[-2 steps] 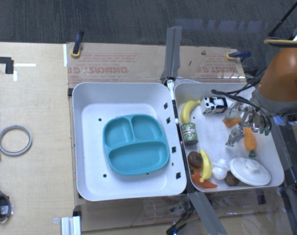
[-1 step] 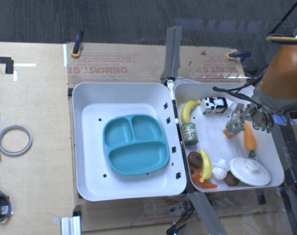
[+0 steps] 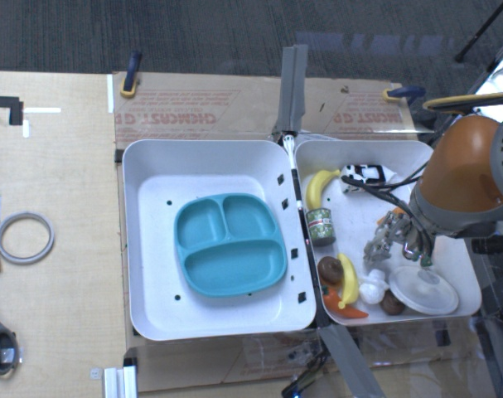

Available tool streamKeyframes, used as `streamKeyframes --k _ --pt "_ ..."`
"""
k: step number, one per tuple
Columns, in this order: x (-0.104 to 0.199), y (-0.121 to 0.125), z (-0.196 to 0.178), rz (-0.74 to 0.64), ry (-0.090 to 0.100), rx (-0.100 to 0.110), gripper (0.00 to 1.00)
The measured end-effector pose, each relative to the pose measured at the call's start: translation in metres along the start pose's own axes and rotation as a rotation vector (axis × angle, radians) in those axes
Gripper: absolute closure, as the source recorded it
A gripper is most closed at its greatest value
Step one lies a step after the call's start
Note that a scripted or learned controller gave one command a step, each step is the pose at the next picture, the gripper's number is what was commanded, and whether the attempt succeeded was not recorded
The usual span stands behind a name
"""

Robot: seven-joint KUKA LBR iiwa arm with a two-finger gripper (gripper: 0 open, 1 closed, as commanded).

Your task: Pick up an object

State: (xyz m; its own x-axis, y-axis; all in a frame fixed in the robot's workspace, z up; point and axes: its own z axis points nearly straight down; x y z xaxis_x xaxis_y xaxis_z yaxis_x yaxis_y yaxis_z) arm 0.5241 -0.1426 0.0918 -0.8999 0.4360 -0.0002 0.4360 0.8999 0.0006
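Right bin: two bananas, can, clear lid, small toys. Gripper low among them, fingers apparently spread, nothing visibly between. Left bin: blue divided plate. Pick not yet made; grasp and lift outstanding.

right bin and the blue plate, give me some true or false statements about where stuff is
1. The blue plate lies in the left bin. True.
2. Two bananas lie in the right bin. True.
3. The small can stands on the blue plate. False: it is in the right bin, just below the upper banana.
4. The gripper hangs over the left bin. False: it is over the right bin.
5. The tape ring lies on the bench left of the bins. True.
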Motion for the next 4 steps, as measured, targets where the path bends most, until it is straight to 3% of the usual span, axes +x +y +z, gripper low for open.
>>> streamKeyframes --k 1,2,3,4 --pt "-0.076 -0.052 -0.001 -0.183 -0.005 0.0 1.0" --pt "-0.083 0.019 -0.094 0.153 -0.005 0.0 1.0" --pt "-0.058 -0.017 -0.001 -0.09 -0.002 0.001 1.0" --pt "-0.058 -0.017 -0.001 -0.09 -0.002 0.0 0.0"
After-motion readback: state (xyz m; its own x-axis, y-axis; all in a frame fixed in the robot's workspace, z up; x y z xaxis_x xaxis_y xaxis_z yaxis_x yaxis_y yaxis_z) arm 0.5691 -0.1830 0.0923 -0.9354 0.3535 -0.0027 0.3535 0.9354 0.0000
